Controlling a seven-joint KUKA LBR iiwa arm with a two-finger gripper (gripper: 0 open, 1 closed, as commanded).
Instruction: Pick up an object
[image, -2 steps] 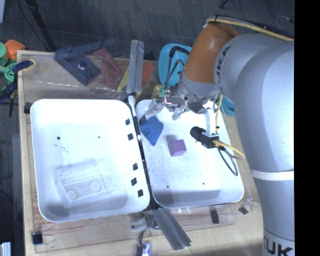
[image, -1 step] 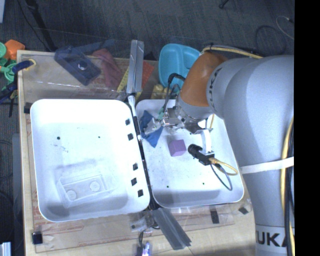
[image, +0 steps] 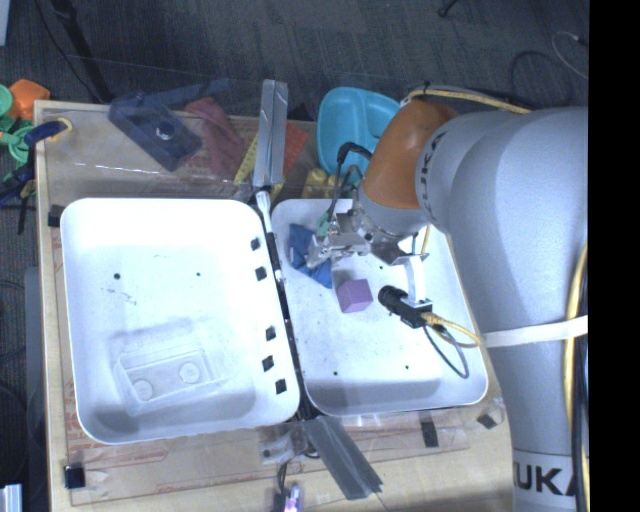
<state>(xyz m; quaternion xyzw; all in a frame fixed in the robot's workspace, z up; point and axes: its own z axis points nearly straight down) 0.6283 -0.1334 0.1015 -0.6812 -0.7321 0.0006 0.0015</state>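
Camera view: the pincer (image: 330, 245) sits low in the right white bin (image: 440, 385) over a crumpled blue soft piece (image: 301, 246); its opening cannot be told. A small purple block (image: 353, 294) lies just beside; the closing could nudge it or slip off the limp blue piece.

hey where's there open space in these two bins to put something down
The left bin is bare across its upper floor, above the clear plastic piece. In the right bin, the front floor below the purple block is free. Its back corner is crowded: blue object, gripper.
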